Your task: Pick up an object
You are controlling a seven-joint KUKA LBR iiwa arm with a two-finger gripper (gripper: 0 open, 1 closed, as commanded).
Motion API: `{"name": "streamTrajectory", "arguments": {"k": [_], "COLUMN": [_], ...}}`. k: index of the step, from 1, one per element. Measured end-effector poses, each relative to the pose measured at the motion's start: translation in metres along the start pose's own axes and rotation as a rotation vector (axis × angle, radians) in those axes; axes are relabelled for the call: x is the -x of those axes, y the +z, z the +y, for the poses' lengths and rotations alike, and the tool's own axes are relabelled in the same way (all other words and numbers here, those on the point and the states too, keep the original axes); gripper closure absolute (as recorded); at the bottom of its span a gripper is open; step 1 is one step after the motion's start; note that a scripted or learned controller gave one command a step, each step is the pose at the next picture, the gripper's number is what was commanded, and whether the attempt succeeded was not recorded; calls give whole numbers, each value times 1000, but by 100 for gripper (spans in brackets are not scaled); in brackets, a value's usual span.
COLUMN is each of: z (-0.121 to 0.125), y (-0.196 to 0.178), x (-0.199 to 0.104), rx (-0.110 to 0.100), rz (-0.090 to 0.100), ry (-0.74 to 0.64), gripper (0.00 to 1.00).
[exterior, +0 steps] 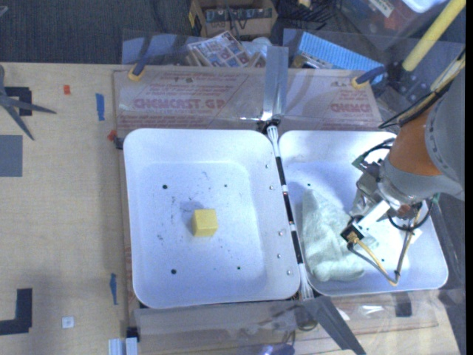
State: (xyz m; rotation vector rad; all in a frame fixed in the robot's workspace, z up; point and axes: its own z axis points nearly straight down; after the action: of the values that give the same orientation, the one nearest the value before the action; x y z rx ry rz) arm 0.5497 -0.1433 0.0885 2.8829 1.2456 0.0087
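Softness governs how the crumpled white cloth (pixel 324 237) will likely handle: it looks light and limp, unlikely to break, but it should sag and trail when lifted. A pinch on a raised fold near the middle of the bundle therefore seems safer than one on a thin edge. It lies in the right shallow white bin (pixel 318 150), along that bin's left wall and toward its near corner. The end effector (pixel 362 214) hangs over the same bin, just beside the cloth's right edge and perhaps touching it; whether it is spread or pressed together I cannot tell. A small yellow cube (pixel 205 222), which looks stiffer and easy to take by opposite faces, sits alone in the left shallow white bin (pixel 144 168), well apart from the end effector.
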Motion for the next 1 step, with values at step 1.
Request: {"name": "streamTrajectory", "arguments": {"k": [1], "z": [0], "y": [-94], "x": [-24], "rx": [-4], "rz": [-7], "ry": [413], "gripper": [100]}}
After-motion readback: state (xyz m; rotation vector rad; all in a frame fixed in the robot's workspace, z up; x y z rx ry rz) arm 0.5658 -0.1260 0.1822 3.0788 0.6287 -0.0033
